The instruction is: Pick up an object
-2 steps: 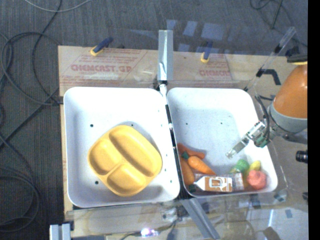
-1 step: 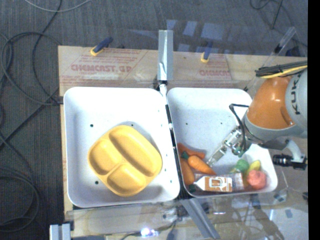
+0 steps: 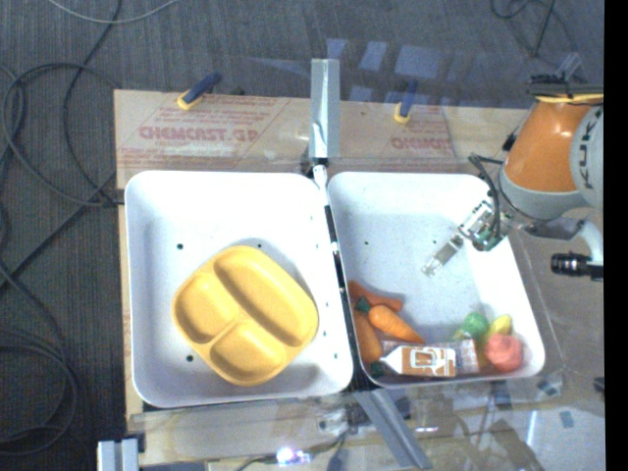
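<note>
You see the gripper [image 3: 444, 253] poised over the bare upper middle of the right bin [image 3: 392, 199], touching no object; whether its jaws are parted cannot be told. The objects lie along that bin's near edge: carrots [image 3: 378, 322] by the left corner, a bottle [image 3: 427, 360] beside them, red and green fruit [image 3: 494, 340] at the right corner. A yellow tray [image 3: 245, 312] occupies the left bin [image 3: 157, 204].
</note>
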Action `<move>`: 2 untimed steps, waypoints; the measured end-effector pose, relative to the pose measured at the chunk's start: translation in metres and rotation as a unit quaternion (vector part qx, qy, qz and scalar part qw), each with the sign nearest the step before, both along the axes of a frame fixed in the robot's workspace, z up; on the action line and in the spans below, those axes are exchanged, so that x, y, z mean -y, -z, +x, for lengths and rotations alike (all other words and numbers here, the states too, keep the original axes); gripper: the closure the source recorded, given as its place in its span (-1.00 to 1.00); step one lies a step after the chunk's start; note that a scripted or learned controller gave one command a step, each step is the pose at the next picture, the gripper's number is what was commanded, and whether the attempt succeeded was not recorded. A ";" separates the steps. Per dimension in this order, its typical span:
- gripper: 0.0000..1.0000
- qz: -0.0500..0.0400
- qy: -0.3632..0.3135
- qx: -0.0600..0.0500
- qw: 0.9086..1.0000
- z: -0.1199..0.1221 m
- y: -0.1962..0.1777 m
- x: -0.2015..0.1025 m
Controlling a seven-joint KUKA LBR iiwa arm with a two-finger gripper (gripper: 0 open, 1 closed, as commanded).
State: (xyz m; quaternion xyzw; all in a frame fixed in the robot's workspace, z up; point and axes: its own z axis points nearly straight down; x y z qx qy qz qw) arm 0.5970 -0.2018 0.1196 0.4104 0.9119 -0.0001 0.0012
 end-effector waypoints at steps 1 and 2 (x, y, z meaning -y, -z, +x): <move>-1.00 0.000 -0.011 0.000 1.000 0.040 0.002 0.020; 1.00 -0.001 -0.012 0.002 1.000 0.041 -0.009 0.019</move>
